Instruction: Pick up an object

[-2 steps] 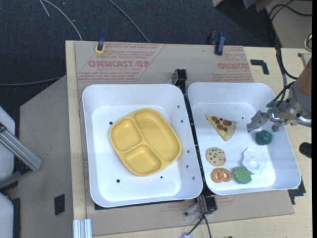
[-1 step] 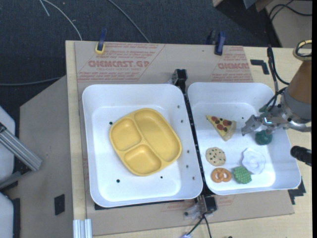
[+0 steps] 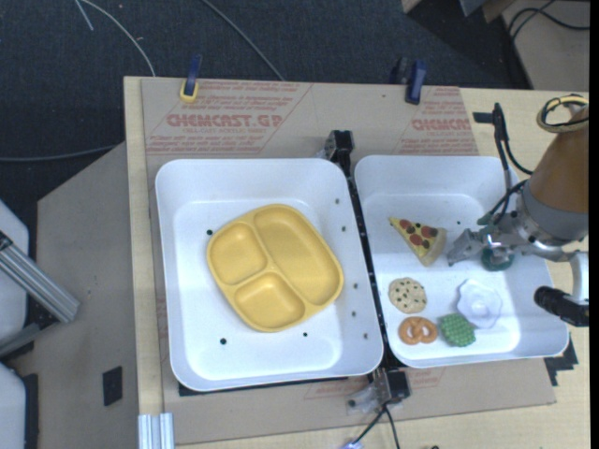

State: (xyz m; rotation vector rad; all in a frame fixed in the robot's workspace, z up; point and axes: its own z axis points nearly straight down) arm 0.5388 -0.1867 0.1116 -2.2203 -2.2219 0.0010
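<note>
The hand [image 3: 479, 248] sits low in the right bin [image 3: 440, 171], toward that bin's right wall, with the grey wrist and orange band of the arm [image 3: 562, 185] rising behind it to the right. Whether it is released or clenched I cannot tell — the metal parts at its tip blur together from this height, and nothing shows between them.

Taking the hand as the landmark, the candidates lie like this. The pizza slice [image 3: 418, 238] is just to its left, the closest of the lot; its long axis runs on a slant, from the narrow tip at upper left toward the crust end at lower right, which is the end nearer the hand. Below the hand is a white crumpled piece [image 3: 480, 303], hard to make out against the bin floor. Touching that piece at its lower left is a green knobbly item [image 3: 458, 330]. Further down and left are the cookie [image 3: 406, 295] and, under it, the pretzel [image 3: 417, 330].

Well to the left of the hand, across the divide, the left bin [image 3: 178, 251] holds a yellow divided tray [image 3: 273, 266].

My judgement: the pizza slice is the likeliest target — a short shift left, with the grip set across the slanted axis.
</note>
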